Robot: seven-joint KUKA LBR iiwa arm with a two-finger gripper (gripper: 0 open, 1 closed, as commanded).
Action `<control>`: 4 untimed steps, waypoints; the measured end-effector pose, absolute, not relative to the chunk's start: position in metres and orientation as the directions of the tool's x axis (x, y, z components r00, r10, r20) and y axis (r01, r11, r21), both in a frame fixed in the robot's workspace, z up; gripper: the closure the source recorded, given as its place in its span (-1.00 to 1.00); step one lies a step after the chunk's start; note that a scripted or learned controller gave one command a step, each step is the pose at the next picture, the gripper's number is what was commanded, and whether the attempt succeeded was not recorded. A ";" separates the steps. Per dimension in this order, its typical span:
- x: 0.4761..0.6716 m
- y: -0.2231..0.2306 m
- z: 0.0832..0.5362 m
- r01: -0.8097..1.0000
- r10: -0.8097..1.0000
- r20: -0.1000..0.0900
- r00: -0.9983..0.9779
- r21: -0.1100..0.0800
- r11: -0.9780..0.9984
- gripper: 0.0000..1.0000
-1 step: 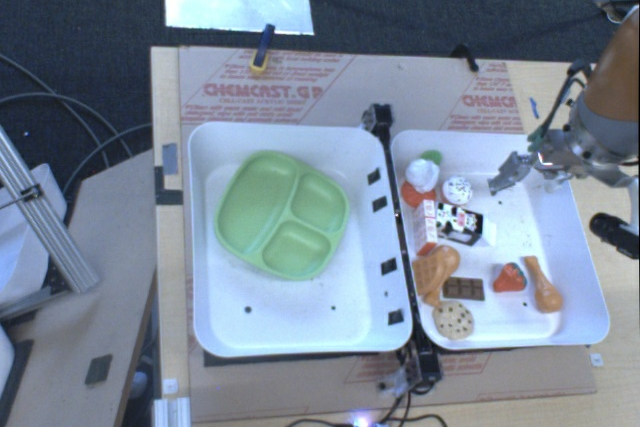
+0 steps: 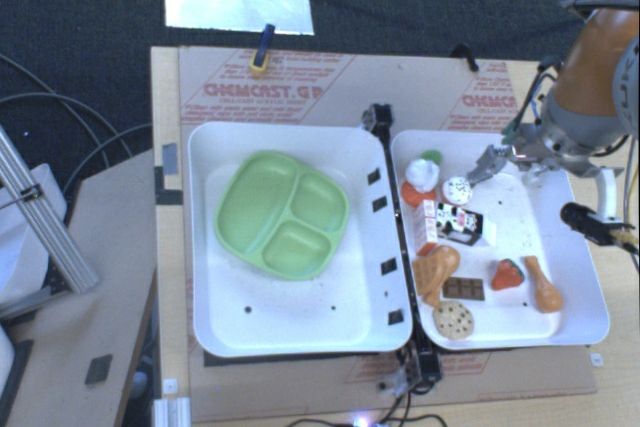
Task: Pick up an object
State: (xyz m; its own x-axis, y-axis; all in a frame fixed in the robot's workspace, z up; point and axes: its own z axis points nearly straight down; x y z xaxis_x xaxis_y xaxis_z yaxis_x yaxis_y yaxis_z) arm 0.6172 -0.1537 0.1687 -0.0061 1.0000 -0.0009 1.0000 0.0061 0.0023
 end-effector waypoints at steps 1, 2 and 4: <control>0.672 -0.144 0.184 1.000 1.000 -0.001 -0.008 0.009 0.008 -1.00; 0.669 -0.119 0.176 1.000 1.000 -0.001 -0.006 0.003 0.006 -1.00; 0.547 -0.084 0.094 1.000 1.000 0.002 0.000 -0.007 0.000 -1.00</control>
State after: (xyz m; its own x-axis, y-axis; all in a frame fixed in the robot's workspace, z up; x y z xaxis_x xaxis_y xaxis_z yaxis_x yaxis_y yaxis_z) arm 0.5466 -0.0838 0.0938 0.0004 1.0000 0.0022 1.0000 -0.0004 -0.0068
